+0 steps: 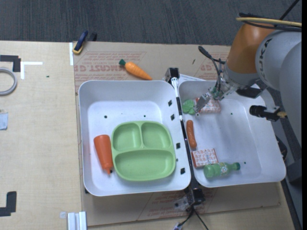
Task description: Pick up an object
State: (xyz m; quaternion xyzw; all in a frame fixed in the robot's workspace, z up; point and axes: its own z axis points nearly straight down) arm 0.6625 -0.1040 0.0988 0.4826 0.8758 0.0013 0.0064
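Nearest the lens, the grey arm's bulk with its orange band (249,44) hides much of the right-hand bin's (259,174) far corner, and the gripper (209,98) hangs low at that bin's far left end. Whether its jaws are spread or pressed together cannot be told; they are small and tangled in cabling against the white floor. Right under the tip lie a pale wrapped packet (211,108) and, touching it on the divider side, a green leafy toy (189,106). Either looks the likely target, and neither is visibly clamped. The risk, as I judge it: the two sit so tight together that a closing grip could nudge one aside or catch both.

Farther from the gripper, a sausage (191,133) lies along the divider, then a red patterned box (204,156) and green bottle (220,169) near the front wall. Across the divider sit a green divided plate (143,150) and an orange cylinder (103,152).
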